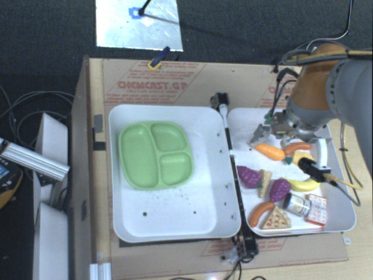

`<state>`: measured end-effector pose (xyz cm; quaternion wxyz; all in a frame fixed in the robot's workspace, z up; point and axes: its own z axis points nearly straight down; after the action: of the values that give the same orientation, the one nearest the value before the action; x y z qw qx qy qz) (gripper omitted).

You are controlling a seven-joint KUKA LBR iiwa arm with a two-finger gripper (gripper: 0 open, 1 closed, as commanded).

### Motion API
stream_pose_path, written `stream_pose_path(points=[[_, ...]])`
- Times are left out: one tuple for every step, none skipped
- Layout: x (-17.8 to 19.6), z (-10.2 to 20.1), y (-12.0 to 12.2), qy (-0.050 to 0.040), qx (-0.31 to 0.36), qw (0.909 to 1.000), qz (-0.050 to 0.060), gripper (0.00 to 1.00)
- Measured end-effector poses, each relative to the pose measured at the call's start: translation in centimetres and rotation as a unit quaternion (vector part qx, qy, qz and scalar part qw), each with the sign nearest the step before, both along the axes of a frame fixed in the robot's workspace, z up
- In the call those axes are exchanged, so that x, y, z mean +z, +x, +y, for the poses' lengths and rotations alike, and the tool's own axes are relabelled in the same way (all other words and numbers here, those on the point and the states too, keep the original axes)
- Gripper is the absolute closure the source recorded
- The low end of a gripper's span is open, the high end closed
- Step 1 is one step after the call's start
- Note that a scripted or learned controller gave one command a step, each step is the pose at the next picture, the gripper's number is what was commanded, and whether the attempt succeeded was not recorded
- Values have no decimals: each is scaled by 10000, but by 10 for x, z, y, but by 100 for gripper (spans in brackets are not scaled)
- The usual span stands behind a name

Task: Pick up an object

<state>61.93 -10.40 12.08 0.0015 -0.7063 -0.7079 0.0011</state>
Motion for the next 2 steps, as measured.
stream_pose_path(points=[[-37,-15,-5,-5,-5,10000,-19,0],[-26,-15,-4,-6,5,10000,-34,100]])
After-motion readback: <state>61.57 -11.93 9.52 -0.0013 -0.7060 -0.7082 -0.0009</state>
